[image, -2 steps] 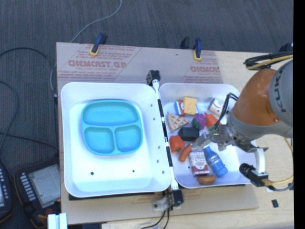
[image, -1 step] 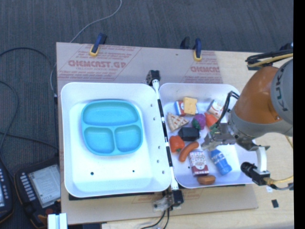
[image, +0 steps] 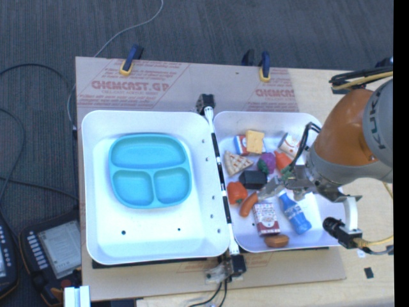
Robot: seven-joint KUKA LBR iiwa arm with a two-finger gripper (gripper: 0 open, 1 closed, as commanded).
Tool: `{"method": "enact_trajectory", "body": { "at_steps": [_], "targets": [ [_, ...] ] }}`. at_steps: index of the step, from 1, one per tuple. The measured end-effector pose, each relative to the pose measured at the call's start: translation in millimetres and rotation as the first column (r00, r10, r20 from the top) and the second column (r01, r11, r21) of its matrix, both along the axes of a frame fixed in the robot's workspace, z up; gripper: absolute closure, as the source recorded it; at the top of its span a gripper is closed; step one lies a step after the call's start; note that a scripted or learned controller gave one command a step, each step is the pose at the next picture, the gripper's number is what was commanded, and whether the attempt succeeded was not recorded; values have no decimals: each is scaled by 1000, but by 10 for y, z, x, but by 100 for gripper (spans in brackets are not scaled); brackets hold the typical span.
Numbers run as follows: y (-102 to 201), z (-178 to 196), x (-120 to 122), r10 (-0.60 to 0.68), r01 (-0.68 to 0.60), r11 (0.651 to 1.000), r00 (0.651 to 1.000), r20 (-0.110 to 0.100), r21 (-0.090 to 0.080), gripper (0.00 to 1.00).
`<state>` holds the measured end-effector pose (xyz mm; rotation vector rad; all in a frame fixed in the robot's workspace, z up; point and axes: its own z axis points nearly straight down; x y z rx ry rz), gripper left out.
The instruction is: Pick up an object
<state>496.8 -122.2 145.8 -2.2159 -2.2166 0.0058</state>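
Hovering low over the right bin (image: 313, 121) — gripper (image: 276, 185) above the toy pile, approach step. Finger state: cannot tell. Next: settling on one item — perhaps the black block (image: 253, 178).

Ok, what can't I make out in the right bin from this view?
- Gripper: blurred among the toys, so whether it grips anything is unclear.
- Right bin: its right side is hidden by the arm.
- Red carton: print too small to read.
- Purple toy: partly covered, shape unclear.

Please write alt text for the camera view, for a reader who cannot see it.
The gripper hovers low over small toy foods crowded in the right bin. The left bin holds a blue divided tray.
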Motion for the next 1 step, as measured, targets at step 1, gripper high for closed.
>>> {"method": "enact_trajectory", "body": {
  "at_steps": [1],
  "targets": [
    [204,-471,-73,0,1,1000,1000,16,-2,0]
  ]
}}
